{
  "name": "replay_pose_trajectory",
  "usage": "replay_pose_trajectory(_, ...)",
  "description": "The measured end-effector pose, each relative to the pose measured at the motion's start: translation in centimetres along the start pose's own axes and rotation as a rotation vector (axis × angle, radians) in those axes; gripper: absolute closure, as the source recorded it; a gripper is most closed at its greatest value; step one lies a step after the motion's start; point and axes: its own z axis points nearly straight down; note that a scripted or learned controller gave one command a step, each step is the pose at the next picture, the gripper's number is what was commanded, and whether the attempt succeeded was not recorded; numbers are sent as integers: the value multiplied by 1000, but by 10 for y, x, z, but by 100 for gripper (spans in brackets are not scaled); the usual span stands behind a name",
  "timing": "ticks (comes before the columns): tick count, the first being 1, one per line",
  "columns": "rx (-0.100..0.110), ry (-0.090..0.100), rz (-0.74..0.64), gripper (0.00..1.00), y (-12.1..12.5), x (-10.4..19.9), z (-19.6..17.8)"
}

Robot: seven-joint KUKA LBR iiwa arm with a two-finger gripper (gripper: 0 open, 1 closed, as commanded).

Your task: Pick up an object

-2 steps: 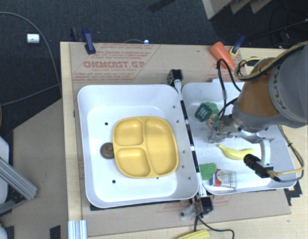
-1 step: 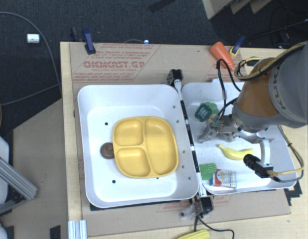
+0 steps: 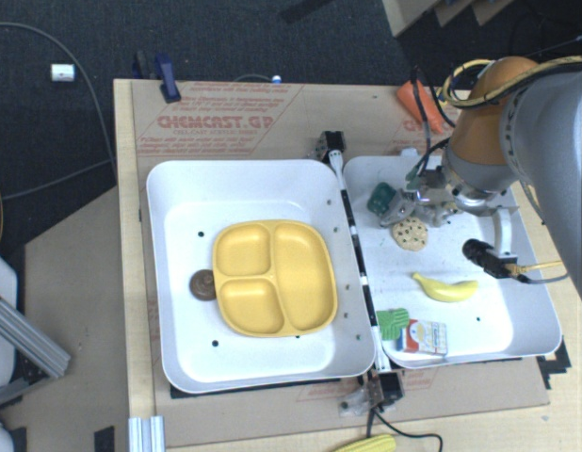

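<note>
Camera view: end effector (image 3: 415, 205) between green object (image 3: 381, 199) and cookie (image 3: 410, 234).

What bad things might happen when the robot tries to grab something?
The gripper is low between the green toy and the cookie, which lie close together, so it might nudge one while reaching for the other. The cookie looks flat, so the fingers may slide off it.
</note>
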Motion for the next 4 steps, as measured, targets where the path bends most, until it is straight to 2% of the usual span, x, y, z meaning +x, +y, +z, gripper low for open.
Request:
replay_pose_trajectory(1, -11, -3, -1, 100, 3, 0, -12)
replay_pose_trajectory(2, -7, -2, -1, 0, 2, 0, -12)
replay_pose_trajectory(3, -14, -3, 0, 0, 39, 25, -3)
replay_pose_trajectory(4, -21, -5, -1, 100, 40, 25, -15)
